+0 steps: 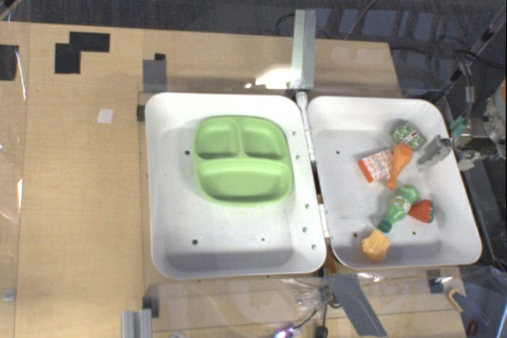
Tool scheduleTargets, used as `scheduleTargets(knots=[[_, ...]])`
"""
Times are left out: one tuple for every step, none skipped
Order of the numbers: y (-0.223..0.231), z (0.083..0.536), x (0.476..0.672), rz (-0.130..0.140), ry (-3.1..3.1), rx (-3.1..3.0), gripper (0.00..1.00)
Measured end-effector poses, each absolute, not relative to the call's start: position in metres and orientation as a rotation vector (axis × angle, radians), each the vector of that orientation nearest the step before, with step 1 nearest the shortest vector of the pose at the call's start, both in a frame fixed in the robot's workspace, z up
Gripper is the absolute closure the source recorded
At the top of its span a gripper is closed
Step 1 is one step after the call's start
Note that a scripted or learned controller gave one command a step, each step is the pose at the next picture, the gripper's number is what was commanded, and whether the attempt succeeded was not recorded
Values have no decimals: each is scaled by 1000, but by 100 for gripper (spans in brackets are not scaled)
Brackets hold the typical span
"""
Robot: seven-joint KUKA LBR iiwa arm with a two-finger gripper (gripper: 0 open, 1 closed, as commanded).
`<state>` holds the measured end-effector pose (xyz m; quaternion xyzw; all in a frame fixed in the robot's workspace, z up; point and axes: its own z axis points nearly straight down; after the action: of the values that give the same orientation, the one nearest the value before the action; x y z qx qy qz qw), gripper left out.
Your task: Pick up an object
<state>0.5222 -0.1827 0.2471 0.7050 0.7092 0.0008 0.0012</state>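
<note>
An orange toy carrot (401, 161) with a green top lies tilted in the right bin (348, 123), beside a red-and-white packet (375, 165). The end effector (437, 150) hovers at the bin's right rim, near the carrot; its opening cannot be told.

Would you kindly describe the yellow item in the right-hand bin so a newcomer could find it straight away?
Start at the right bin, the one without the green tray. Go to its near edge, left of centre: the yellow toy lies there, just below the green bottle. It is the only yellow piece among the green, orange and red ones.
</note>
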Motion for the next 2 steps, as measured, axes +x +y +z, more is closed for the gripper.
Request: scheduleTargets(knots=[[-197,142,638,3,2167,2271,0],[-186,104,596,36,2029,2352,0]])
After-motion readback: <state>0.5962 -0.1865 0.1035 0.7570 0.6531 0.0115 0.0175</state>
